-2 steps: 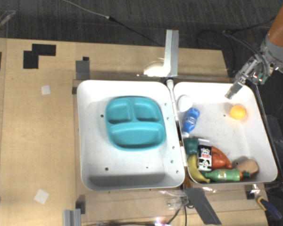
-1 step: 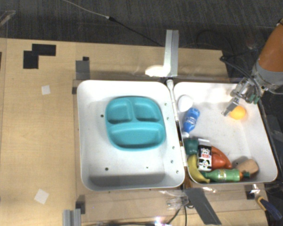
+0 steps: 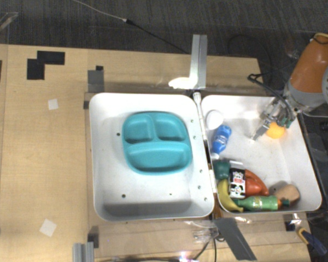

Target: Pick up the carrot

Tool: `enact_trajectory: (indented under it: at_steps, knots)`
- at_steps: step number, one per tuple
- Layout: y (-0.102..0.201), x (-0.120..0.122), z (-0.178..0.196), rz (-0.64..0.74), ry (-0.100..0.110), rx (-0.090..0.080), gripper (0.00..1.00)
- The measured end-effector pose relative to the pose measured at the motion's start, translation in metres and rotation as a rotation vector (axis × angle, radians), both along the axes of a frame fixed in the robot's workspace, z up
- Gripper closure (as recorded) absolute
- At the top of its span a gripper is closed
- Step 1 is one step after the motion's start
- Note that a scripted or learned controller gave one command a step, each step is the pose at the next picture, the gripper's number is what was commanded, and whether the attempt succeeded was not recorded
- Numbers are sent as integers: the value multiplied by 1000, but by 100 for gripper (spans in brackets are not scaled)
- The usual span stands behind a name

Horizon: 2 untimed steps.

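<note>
**Gripper Over Right Bin**

The gripper point(image 3: 271, 121) hovers in the right bin point(image 3: 295, 162); finger state cannot be determined. A yellow-orange object point(image 3: 275, 130) lies just beside it. The carrot point(image 3: 255, 184) rests among clutter near the front wall.

We are seeing a divided plate point(image 3: 154, 142) lying in the left bin point(image 3: 106, 195), while a bottle point(image 3: 221, 138), banana point(image 3: 226, 196) and carrot point(image 3: 252, 183) are lying in the right bin point(image 3: 300, 162), the gripper point(image 3: 269, 123) hanging at its far side.
</note>
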<state>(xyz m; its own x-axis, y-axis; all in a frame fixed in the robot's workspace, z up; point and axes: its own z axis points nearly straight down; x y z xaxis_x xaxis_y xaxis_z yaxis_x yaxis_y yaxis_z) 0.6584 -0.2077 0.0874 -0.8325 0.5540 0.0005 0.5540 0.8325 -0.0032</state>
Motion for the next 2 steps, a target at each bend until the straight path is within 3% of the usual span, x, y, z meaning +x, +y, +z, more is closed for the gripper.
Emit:
enact_trajectory:
  at_steps: [1,2]
  knots:
    - [3,-12,-1,-303,-9,2,0]
    - [30,-19,0,-315,-11,2,0]
